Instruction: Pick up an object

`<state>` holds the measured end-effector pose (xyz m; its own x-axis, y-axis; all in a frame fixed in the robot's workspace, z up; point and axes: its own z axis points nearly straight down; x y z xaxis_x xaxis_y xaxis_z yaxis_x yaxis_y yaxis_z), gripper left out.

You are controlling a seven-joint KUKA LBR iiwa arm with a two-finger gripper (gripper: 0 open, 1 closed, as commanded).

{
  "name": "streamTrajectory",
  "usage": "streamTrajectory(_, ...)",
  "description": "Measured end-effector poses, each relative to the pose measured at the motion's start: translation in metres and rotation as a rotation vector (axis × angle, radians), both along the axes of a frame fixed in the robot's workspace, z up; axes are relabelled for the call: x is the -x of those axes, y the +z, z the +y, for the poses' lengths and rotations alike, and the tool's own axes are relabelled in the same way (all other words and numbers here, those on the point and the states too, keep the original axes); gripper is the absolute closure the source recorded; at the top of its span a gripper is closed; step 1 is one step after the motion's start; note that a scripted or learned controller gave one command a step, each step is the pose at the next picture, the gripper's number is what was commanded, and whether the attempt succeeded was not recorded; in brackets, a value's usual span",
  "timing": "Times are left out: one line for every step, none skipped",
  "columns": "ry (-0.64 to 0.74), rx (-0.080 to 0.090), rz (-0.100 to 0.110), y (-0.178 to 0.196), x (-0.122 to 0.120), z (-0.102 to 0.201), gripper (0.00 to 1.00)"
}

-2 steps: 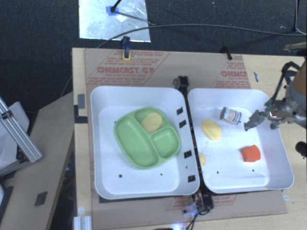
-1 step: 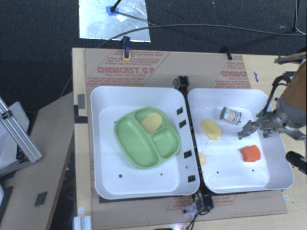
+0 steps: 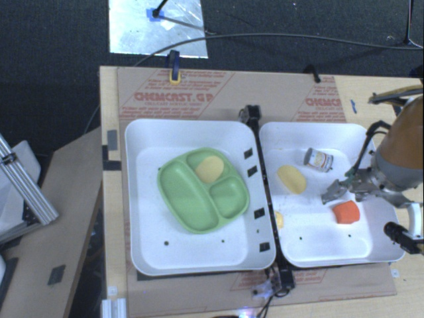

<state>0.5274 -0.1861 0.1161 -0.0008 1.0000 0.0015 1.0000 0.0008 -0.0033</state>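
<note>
In the right bin (image 3: 318, 250) an orange object (image 3: 346, 212) lies near the right side. A pale yellow rounded object (image 3: 291, 179) rests left of the middle, and a small grey can (image 3: 318, 159) lies on its side toward the back. A small yellow piece (image 3: 279, 219) sits at the bin's left wall. My gripper (image 3: 338, 192) reaches in from the right and hangs just above and left of the orange object, between it and the can. Nothing shows held in it.
The left bin (image 3: 152, 244) holds a green divided plate (image 3: 192, 204) with a yellow object (image 3: 210, 169) in its back compartment. A black divider (image 3: 260, 177) runs between the bins. The arm's grey and orange body (image 3: 404, 151) covers the right bin's right rim.
</note>
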Motion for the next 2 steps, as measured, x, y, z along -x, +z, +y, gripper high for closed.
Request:
streamTrajectory(0.001, 0.003, -0.006, 0.013, -0.002, 0.000, 1.00)
streamTrajectory(0.003, 0.003, -0.009, 0.061, 0.004, 0.003, 1.00)
